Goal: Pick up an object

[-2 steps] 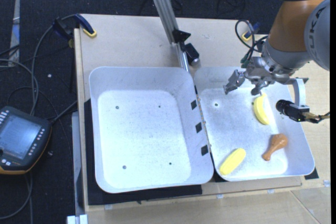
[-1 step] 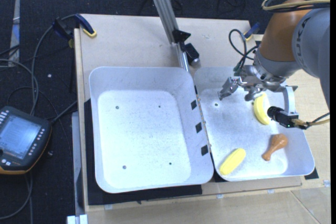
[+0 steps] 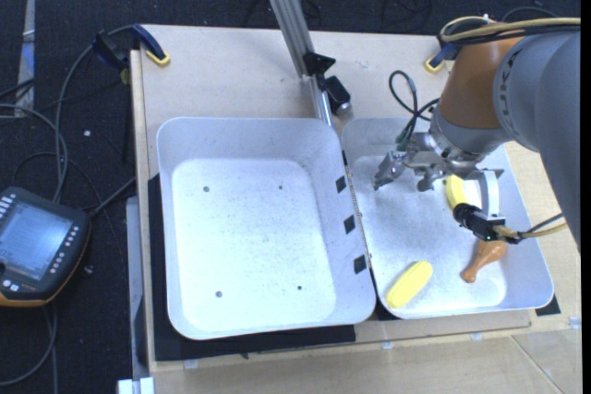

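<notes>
Yellow oblong object (image 3: 408,283) lies smooth in the right bin (image 3: 406,217); gripper (image 3: 404,169) above, fingers spread wide, holding nothing.

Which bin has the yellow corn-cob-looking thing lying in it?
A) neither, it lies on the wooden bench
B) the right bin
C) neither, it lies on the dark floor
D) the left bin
B: the yellow object lies on the floor of the right bin, near its front edge, on the same side where the arm's gripper hovers; the left bin is the other one.
</notes>
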`<state>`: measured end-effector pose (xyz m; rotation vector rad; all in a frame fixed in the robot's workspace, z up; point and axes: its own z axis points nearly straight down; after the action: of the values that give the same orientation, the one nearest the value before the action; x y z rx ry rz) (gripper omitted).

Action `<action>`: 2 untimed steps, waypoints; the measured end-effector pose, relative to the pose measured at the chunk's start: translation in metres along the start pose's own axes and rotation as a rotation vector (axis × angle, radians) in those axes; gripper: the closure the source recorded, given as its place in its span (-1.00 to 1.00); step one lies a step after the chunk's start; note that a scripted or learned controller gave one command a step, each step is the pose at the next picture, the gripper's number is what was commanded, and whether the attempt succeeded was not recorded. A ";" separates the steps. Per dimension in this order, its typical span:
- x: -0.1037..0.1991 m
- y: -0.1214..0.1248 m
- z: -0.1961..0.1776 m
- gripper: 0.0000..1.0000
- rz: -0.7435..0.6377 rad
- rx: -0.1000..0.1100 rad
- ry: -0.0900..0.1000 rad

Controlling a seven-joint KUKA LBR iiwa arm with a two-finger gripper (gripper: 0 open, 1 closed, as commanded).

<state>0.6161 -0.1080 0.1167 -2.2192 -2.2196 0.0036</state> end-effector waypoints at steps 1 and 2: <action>0.000 0.001 -0.012 1.00 0.000 -0.004 -0.001; -0.008 -0.002 -0.058 1.00 0.000 -0.007 -0.001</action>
<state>0.6145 -0.1156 0.1750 -2.2237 -2.2233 -0.0034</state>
